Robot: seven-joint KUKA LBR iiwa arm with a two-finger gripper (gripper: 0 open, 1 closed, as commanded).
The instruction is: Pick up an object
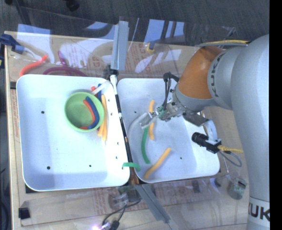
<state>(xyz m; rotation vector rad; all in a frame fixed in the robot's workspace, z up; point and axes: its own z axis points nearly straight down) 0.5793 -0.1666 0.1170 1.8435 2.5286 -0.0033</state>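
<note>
Camera view: end effector (150, 120) spread open just above green strip (144, 145).

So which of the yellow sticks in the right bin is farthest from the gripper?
The yellow stick lying slanted near the right bin's front edge; the others sit up beside the gripper.

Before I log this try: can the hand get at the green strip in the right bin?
Probably yes. The hand hangs just above the green strip in the right bin; nothing covers the strip, and the yellow sticks lie beside it.
</note>
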